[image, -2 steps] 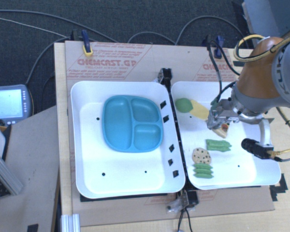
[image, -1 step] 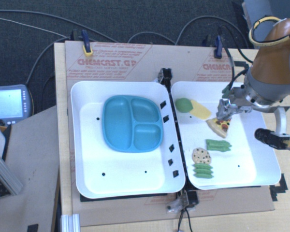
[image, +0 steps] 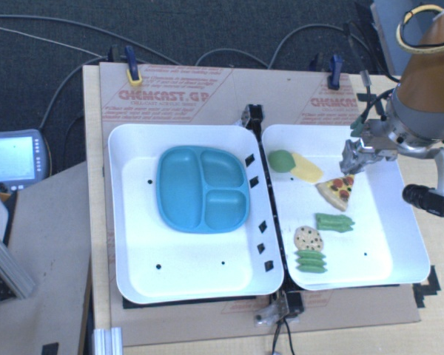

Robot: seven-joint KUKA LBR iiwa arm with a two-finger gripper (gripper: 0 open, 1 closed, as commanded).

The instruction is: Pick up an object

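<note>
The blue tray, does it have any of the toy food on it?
No, the blue tray lies bare in the left bin.

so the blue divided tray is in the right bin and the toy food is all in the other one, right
Not quite: the camera view shows the blue divided tray in the left bin. The toy food, such as the pizza slice and cookie, is all in the other one, the right bin.
</note>
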